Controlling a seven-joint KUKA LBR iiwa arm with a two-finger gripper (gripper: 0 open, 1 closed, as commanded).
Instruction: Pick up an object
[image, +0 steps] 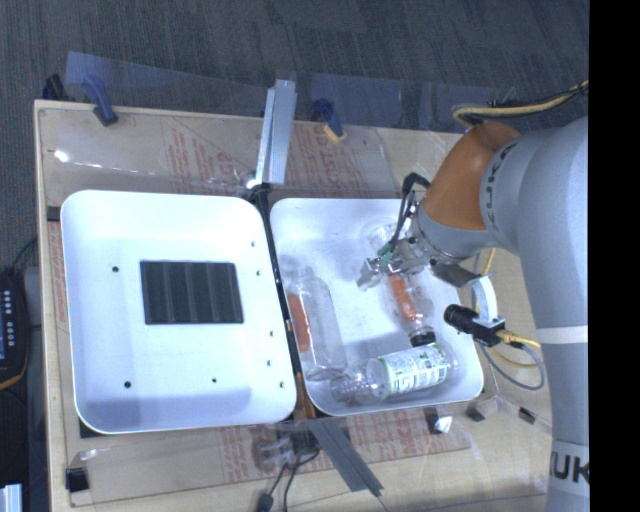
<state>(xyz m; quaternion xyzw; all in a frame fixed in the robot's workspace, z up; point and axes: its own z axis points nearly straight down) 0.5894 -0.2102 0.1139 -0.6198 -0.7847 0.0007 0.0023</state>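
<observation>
The right bin (330, 225) holds several clear plastic bottles. One with an orange label (309, 322) lies along the bin's left wall. A second bottle with a white and green label (402, 374) lies across the front. A small bottle with orange contents and a black cap (408, 305) lies right of centre. My gripper (385, 260) hangs low over the right bin's upper middle, just above the top end of the small orange bottle. Something clear and crumpled (381, 238) sits right behind the gripper. I cannot make out whether anything is held.
The left bin (100, 370) has a dark ribbed rectangle (191, 292) in its middle. A metal divider bar (274, 130) stands behind the seam between the bins. The grey arm (540, 230) covers the right bin's far right side. Cables (515, 345) trail by the right rim.
</observation>
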